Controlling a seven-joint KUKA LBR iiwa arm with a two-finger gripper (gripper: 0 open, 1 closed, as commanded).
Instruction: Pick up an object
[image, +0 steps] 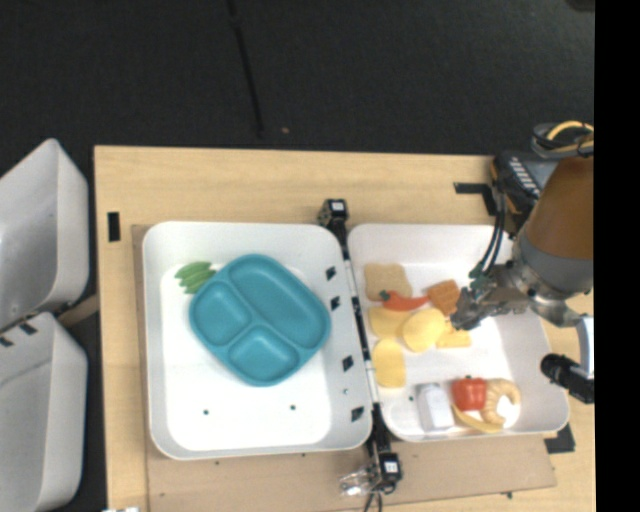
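Toy food is piled in the right bin (530, 395), centre right of frame, so targets are bunched up; the gripper (466, 316) is parked over the yellow piece (424, 328) there; jaws' state can't be told; the blue tray (260, 318) is kept apart in the left bin (165, 400).

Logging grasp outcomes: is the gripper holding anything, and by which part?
Cannot tell. The gripper is down among the food items in the right bin; nothing visibly sits between its fingers.

No text legible — no labels, no numbers.
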